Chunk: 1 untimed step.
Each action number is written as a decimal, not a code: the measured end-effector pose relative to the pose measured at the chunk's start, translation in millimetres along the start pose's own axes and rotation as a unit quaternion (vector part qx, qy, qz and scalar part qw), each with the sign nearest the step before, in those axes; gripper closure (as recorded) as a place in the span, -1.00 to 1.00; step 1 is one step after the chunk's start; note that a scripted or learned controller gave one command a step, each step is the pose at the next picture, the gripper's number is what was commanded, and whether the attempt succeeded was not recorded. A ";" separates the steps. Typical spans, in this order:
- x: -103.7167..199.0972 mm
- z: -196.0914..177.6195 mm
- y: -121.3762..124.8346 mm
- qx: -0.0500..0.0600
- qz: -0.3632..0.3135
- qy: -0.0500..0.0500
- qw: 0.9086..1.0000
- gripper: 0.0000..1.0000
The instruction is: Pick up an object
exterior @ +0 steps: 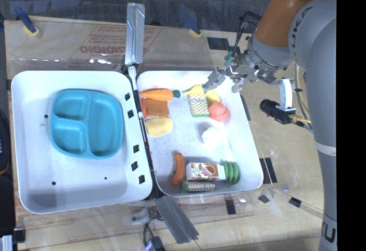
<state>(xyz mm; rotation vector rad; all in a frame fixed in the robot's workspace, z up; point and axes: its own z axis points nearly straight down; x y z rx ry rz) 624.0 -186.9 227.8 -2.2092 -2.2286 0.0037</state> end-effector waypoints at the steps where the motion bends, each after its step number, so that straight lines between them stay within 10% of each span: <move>1: 31.6 121.9 24.3 -0.004 -0.069 -0.001 0.998 -1.00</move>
